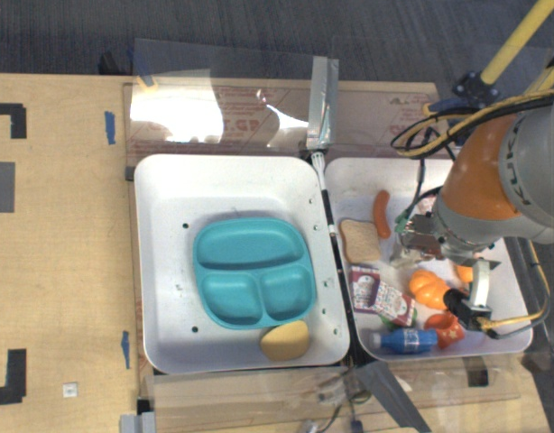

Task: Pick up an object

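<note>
Nearest the camera, a blue bottle lay on its side in the right bin, long axis running left to right, cap end toward a red piece. Just behind it sat a printed packet, its writing too small to read, and an orange fruit. Above them hung the gripper; its state could not be told.

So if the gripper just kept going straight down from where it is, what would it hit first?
Most likely the orange toy fruit in the right bin, which lies just beneath the gripper. Depth is hard to judge from this slanted view, so it could instead land on bare bin floor beside it.
</note>
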Controlling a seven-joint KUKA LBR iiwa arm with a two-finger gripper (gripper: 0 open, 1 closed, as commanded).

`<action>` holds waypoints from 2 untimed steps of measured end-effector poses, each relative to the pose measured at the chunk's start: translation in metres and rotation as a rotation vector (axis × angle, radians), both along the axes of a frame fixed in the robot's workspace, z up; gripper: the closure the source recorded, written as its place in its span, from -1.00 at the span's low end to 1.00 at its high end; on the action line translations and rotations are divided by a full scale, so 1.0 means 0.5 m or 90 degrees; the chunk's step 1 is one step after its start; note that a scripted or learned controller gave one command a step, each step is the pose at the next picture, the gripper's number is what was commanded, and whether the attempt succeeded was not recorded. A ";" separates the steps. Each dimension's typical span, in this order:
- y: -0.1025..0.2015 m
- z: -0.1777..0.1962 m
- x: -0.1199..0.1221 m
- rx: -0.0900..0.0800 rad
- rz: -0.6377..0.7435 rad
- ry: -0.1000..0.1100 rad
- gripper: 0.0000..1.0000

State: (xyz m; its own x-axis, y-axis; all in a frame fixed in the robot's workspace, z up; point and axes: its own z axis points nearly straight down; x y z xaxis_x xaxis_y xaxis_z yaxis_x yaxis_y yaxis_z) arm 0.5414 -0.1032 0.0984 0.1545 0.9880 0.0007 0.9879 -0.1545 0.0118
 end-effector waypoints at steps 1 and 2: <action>-0.118 -0.021 0.053 0.002 -0.115 0.003 1.00; -0.004 -0.023 0.234 0.001 -0.047 0.004 1.00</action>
